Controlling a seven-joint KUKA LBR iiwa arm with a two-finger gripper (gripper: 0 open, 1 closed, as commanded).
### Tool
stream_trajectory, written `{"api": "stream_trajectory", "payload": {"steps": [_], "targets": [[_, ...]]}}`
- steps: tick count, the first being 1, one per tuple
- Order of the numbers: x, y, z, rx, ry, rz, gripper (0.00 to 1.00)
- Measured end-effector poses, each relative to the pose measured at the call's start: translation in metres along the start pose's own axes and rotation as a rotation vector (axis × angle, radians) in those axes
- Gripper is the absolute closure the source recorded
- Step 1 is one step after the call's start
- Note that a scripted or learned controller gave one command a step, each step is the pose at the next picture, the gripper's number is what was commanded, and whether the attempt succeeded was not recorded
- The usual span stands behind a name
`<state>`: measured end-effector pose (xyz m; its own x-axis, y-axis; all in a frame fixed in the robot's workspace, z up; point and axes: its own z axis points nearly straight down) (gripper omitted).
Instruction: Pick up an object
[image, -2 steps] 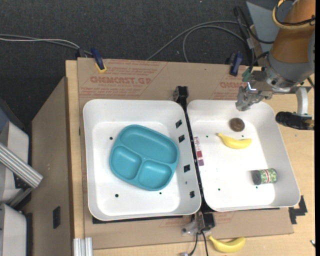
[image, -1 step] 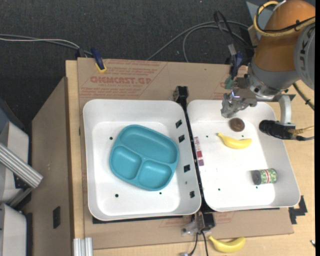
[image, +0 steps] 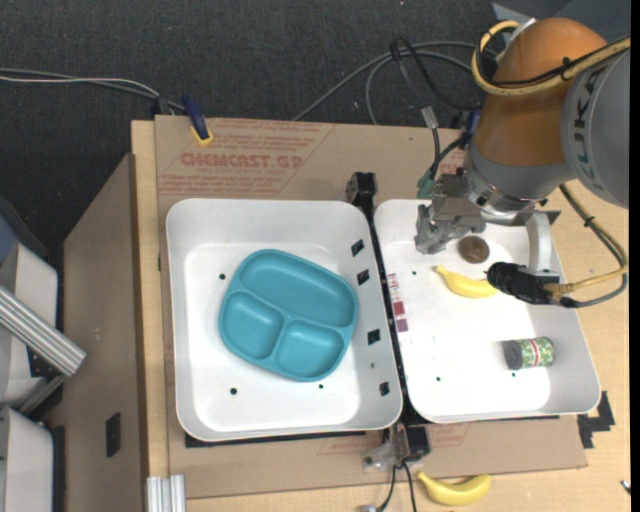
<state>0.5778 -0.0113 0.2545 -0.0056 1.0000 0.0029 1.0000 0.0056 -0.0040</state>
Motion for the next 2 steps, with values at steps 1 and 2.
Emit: {"api": "stream_trajectory", "payload": {"steps": [1,2], "targets": [[0.051,-0.013,0.018,0.001,0.000,0.000,1.00],[0.096,-0.036,0.033,0.002,-0.001,0.001,1.00]]}}
